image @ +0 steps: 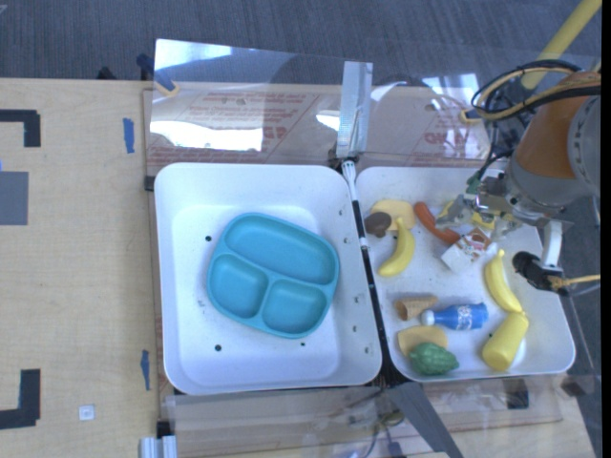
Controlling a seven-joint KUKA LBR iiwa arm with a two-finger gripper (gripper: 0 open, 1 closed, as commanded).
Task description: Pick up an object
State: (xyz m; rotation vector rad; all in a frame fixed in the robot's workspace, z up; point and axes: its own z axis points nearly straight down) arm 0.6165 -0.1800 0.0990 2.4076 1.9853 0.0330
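Jaws (474, 210), state impossible to tell, above a small red-and-white carton (467, 249) beside a banana (500, 281).

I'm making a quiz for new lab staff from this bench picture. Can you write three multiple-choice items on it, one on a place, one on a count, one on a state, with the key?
1. Where does the blue divided plate lie?
A. In the left bin
B. In the right bin
C. On the wooden bench

2. How many compartments does the plate have?
A. Two
B. Three
C. Five

3. How does the small blue-labelled bottle in the right bin rest?
A. Standing upright
B. Lying on its side
C. Leaning on the plate

Answers:
1. A, since the plate sits in the middle of the left bin.
2. B, one long section at the top and two smaller ones below it.
3. B, its length runs flat along the bin floor, between a yellow banana and a green toy.
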